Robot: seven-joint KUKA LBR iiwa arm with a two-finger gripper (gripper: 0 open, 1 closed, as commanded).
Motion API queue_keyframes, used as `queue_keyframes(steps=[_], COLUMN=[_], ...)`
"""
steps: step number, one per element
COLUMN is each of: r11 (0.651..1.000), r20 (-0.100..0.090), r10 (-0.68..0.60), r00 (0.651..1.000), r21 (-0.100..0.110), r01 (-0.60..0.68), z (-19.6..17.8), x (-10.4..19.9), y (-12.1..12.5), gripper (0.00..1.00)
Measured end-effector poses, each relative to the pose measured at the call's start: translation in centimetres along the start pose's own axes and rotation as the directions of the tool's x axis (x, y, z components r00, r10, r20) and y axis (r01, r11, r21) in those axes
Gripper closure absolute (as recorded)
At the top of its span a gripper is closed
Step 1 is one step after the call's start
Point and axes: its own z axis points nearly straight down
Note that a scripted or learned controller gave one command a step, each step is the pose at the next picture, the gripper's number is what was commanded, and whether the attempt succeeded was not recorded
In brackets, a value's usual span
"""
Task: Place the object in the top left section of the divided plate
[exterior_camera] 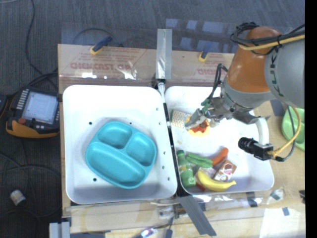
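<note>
A teal divided plate (121, 153) lies in the left bin (79, 108), tilted so that its two small sections face the far right. Its upper left section (114, 132) holds nothing. My gripper (196, 119) hangs low over the far left part of the right bin (247, 133). Right under its tip is a small red and yellow toy food (201, 128), partly hidden by the gripper. From this view I cannot tell whether the toy is touched or held.
Near the front of the right bin lie a yellow banana (216, 183), green vegetables (194, 160), an orange carrot (221, 155) and a small red and white pack (226, 169). A pale mesh piece (179, 116) rests by the divider wall. A black unit (251, 146) juts from the arm.
</note>
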Motion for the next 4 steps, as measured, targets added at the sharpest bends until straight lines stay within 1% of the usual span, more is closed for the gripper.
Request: queue_keyframes(steps=[1,2,4], r11=[0.994,0.990,0.990], r20=[-0.002,0.000,-0.001], r10=[-0.110,-0.139,-0.139], r00=[0.994,0.990,0.990], r21=[0.000,0.000,0.002], r01=[0.110,0.139,0.139], z=[2.9,4.4,2.7], x=[5.5,-1.8,-1.9], y=[3.3,4.0,4.1], gripper=[1.00,1.00,1.00])
